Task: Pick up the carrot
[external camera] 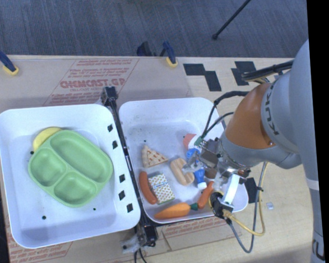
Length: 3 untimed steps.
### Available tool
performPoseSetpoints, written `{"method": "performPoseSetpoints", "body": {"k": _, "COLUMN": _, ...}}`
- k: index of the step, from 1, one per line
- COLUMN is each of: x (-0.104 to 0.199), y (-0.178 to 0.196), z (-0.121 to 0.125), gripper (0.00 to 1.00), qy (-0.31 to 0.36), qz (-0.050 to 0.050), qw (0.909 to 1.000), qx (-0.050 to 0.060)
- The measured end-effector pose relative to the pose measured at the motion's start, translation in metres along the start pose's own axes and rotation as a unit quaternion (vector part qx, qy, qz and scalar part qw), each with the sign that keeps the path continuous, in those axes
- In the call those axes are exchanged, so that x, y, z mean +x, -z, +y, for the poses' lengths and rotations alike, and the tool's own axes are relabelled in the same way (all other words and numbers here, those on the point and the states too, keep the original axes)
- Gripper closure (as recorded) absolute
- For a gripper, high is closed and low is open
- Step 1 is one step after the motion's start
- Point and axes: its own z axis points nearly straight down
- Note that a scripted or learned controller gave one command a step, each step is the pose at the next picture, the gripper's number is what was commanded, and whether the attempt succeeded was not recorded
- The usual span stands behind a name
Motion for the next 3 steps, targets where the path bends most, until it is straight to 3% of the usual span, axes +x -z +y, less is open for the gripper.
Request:
{"method": "performPoseSetpoints", "body": {"k": 1, "x": 0.046, "y": -0.059, "z": -0.03, "gripper": 0.0, "qy": -0.083, "qz": 0.001, "qw": 0.9966, "qx": -0.003}}
{"method": "performPoseSetpoints", "body": {"k": 2, "x": 0.049, "y": -0.048, "z": -0.029, "gripper": 1.0, "qy": -0.079, "qz": 0.003, "qw": 0.9969, "qx": -0.003}}
{"method": "performPoseSetpoints", "body": {"k": 3, "x": 0.047, "y": 0.035, "z": -0.033, "gripper": 1.0, "qy": 0.113, "qz": 0.0, "qw": 0.9936, "qx": 0.0}}
